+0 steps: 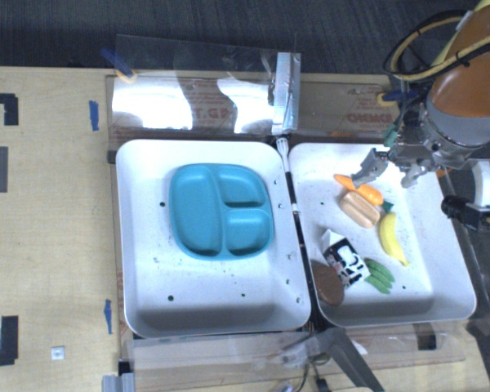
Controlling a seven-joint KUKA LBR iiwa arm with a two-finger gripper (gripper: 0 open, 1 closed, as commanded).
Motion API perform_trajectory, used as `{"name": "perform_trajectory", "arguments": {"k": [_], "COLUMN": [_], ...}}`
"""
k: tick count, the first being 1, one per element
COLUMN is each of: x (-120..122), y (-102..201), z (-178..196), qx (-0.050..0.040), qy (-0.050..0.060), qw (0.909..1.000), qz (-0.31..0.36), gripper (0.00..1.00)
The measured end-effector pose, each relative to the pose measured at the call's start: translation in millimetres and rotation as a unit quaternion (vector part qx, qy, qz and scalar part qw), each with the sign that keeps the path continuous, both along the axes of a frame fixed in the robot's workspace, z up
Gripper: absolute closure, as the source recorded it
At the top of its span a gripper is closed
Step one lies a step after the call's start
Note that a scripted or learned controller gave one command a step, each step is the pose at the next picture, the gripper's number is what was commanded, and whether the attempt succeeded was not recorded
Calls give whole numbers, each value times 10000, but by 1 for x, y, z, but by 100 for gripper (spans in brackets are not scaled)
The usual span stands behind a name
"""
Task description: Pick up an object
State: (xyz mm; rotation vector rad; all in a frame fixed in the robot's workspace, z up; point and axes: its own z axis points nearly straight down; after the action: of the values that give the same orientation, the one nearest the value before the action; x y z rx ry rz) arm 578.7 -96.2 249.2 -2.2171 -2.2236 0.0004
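I am hovering my jaws spread wide and holding nothing over the far part of the right bin. The carrot and the hot dog are lying just beside and below-left of me, each with its long axis slanting toward the banana. A black-and-white box, a green thing and a brown disc are sitting nearer the front. The left bin is holding a blue divided plate.
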Motion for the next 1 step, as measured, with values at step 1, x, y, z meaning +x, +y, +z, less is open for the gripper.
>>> {"name": "perform_trajectory", "arguments": {"k": [1], "x": [-37], "y": [-90], "z": [-72], "qx": [-12], "qy": [37], "qw": [9997], "qz": [235], "gripper": [0]}}
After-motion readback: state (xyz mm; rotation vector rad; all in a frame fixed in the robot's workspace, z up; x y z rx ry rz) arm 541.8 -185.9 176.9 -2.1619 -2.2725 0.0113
